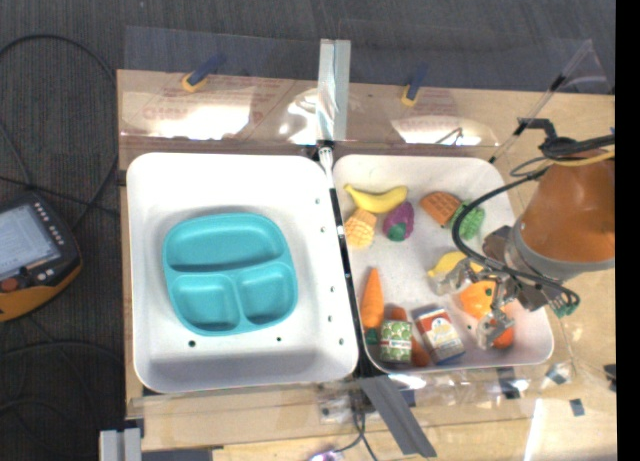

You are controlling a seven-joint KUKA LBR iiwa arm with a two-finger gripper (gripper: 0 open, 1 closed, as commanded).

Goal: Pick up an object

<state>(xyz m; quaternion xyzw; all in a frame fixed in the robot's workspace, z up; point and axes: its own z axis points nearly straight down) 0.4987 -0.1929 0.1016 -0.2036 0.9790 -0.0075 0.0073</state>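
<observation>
gripper (492, 311) low in right bin (440, 171), over orange toy (476, 299) | grip state: cannot tell | risk: crowded neighbours, small carton (440, 334) nudged, grasp slips

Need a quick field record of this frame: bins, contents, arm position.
left bin: holds a teal divided tray
right bin: toy food, including banana, purple item, carrot, small box
arm: reaches in from the right, over the right bin's right side
gripper: low over the items near the bin's front right corner; grasp not discernible
</observation>
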